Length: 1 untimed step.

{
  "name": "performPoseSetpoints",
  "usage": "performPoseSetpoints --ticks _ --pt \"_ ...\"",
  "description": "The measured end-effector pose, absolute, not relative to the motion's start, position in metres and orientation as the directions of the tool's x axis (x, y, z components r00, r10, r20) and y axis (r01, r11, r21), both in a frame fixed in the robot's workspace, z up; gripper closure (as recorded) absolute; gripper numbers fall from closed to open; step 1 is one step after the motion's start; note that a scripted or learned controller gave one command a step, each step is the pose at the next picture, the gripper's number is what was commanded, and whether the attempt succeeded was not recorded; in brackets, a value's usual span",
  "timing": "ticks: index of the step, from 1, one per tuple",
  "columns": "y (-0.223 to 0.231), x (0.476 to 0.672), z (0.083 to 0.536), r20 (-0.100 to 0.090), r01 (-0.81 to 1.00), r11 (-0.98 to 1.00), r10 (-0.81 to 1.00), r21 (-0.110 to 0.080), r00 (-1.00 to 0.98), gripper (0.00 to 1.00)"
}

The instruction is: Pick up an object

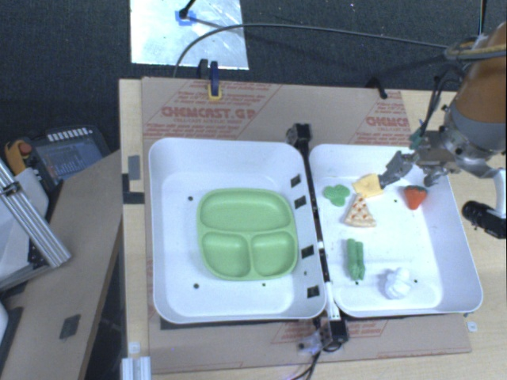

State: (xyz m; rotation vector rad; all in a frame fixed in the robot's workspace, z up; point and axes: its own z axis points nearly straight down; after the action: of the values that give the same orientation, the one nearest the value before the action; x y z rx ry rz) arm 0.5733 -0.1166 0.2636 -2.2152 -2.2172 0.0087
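The right bin [455,252] holds several toy foods. A yellow piece [367,184] lies near its back, with a small green piece [337,194] to its left and a pizza slice [360,212] just in front. A red strawberry-like piece [415,197] lies to the right of the yellow one. Nearer the front are a long green piece [354,260] and a white lump [396,283]. My gripper [410,179] hovers over the back of this bin, open. Its left fingertip is beside the yellow piece, and the red piece lies just below the gap. Nothing is between the fingers.
The left bin [170,212] holds a green divided plate [245,234]. A black divider with clips [310,212] runs between the bins. Cables arc over the back of the bench. A control pendant [67,153] rests at the far left.
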Motion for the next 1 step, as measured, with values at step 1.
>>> performPoseSetpoints --ticks 1 --pt "-0.1164 0.5753 0.2696 0.000 1.000 0.003 1.000 0.002 -0.003 0.00"
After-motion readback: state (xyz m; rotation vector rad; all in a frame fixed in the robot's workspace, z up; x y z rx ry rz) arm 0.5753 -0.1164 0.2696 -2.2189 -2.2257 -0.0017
